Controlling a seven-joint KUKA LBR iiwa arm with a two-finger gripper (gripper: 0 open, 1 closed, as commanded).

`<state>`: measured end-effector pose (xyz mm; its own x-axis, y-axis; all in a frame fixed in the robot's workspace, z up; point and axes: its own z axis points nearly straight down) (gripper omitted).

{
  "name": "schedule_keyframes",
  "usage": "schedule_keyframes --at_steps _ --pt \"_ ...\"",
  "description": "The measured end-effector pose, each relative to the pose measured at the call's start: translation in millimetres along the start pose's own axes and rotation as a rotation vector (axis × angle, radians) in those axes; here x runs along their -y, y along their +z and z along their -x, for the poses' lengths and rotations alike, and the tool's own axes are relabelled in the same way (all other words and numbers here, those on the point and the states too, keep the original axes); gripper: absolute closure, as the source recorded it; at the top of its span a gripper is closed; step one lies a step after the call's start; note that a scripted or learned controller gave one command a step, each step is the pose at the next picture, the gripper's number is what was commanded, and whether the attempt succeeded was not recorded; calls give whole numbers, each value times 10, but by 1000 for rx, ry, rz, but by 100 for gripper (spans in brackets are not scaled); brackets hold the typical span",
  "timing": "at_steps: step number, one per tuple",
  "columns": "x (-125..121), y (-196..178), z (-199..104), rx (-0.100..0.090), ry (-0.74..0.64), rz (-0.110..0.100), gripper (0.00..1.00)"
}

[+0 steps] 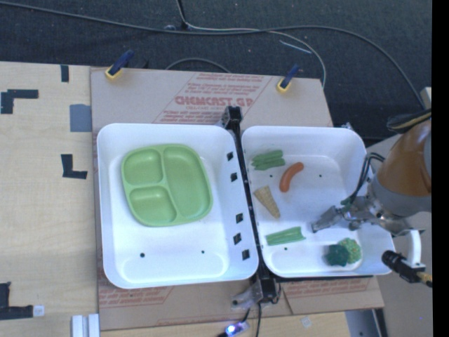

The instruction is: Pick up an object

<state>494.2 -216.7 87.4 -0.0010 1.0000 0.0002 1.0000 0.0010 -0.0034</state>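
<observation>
Dark carpet (pixel 84 20) fills the ground beyond the cardboard sheet (pixel 210 97), black cables (pixel 231 30) trailing across it; a pale wooden bench top (pixel 42 209) lies left of the cardboard, dotted with black tape marks (pixel 70 167)

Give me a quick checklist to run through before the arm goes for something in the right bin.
1. Gripper over the right bin: ok, it sits low near that bin's right side.
2. Nothing held yet: ok, no item shows at its tip.
3. Jaws open: cannot tell.
4. Targets apart: ok, the sausage, cone, broccoli and two green pieces lie separate.
5. Nearest target: broccoli or the lower green piece; cannot tell which.
6. Green plate out of the way: ok, it lies in the left bin.
</observation>
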Motion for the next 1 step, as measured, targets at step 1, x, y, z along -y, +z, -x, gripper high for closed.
schedule_keyframes --at_steps 1 --pt "-5 16 2 1 1 3 0"
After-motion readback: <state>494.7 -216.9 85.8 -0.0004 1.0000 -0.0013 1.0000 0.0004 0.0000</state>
